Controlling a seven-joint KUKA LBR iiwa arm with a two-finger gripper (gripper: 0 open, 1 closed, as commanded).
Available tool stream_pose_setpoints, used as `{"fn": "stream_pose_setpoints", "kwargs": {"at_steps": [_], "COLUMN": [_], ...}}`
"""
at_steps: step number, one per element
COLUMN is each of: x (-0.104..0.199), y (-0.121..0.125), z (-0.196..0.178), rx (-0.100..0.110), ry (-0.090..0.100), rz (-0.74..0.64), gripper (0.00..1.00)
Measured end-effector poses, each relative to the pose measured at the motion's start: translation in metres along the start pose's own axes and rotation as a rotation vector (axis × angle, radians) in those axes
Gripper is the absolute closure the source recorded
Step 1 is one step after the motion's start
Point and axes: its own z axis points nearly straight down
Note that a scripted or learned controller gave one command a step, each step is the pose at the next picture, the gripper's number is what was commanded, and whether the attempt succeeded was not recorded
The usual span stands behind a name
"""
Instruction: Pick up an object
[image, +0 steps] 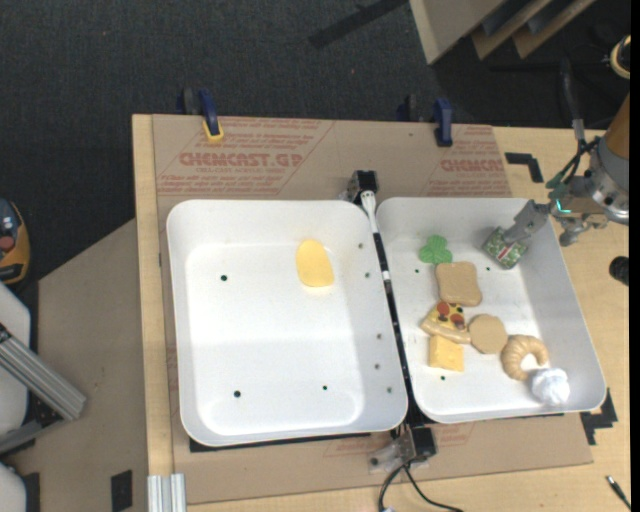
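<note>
Several toy foods crowd the right bin (575, 300) as the gripper (503, 248) hangs low at its far-right corner, w/ nothing visibly in its grasp; whether it's open or closed can't be told at this res. Approach step, by the look of it. Nearest candidates: green piece (434, 250), well to the gripper's left, and toast slice (459, 283), nearer the camera. Next move likely needs a shift left, then a descent onto one item.

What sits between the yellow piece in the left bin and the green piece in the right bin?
Camera view: between the yellow piece and the green piece lie bare white floor of the left bin and the two bins' adjoining rims with a black strip; no objects.
</note>
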Motion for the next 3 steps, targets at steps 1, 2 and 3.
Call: {"fn": "stream_pose_setpoints", "kwargs": {"at_steps": [1,2,3], "x": [0.047,0.043,-0.021], "y": [-0.024,-0.020,-0.060], "z": [0.124,0.105,0.123], "rx": [-0.007,-0.020,0.004], "ry": [0.001,-0.006,0.001], "rz": [0.001,0.001,0.005], "gripper": [0.00,1.00,1.00]}}
